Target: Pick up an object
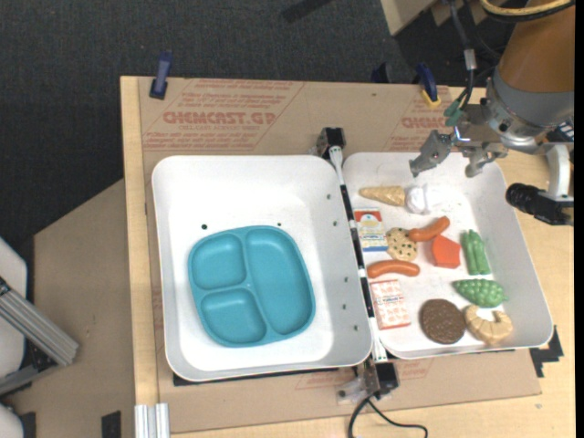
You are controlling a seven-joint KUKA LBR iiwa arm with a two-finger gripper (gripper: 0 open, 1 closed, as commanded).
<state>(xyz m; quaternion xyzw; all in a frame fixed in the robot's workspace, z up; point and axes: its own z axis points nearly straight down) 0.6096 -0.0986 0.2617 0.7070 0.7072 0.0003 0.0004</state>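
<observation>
My gripper [453, 156] hangs open over the far end of the right bin [520, 272], its two fingers spread with nothing between them. Just below it lies an ice-cream cone toy [392, 194]. Further down the bin are a cookie [400, 243], two sausages [429, 229] [392, 269], an orange wedge [445, 252], green beans [474, 251], a green leafy piece [481, 291], a brown round patty [443, 320], a croissant [486, 325] and two small cartons [369, 229] [389, 302].
The left bin [182, 190] holds a teal three-compartment plate [251, 284]. A black hinge clamp [330, 140] sits between the bins at the far edge. Blue clips [161, 73] [427, 82] hold the cardboard underlay. A black part [538, 201] juts in at the right.
</observation>
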